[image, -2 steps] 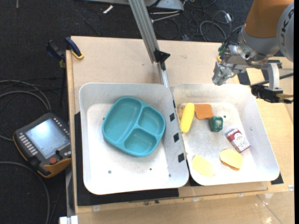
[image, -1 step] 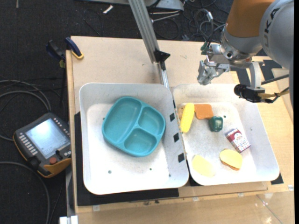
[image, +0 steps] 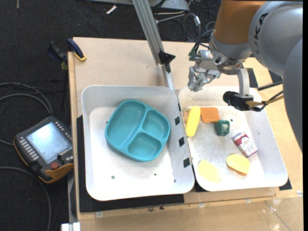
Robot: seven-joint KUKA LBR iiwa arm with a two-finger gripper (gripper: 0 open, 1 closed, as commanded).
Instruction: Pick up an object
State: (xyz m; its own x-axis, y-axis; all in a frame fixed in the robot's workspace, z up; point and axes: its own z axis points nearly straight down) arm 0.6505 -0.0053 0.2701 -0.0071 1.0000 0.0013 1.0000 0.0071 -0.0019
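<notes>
My gripper (image: 196,84) hangs over the far left corner of the right bin (image: 269,143); I cannot tell how its jaws stand.

Just near of it I see a yellow banana (image: 192,121) touching an orange block (image: 210,115), with a green pepper (image: 222,127) beside them. A teal divided plate (image: 138,130) lies in the left bin (image: 96,177).

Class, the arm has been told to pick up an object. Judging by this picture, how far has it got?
Nothing looks picked up: the yellow corn, orange block and green pepper lie in the right bin. In hand: the pincer hangs above that bin's far-left corner, carrying nothing visible. Left: descend, grasp, lift.
</notes>
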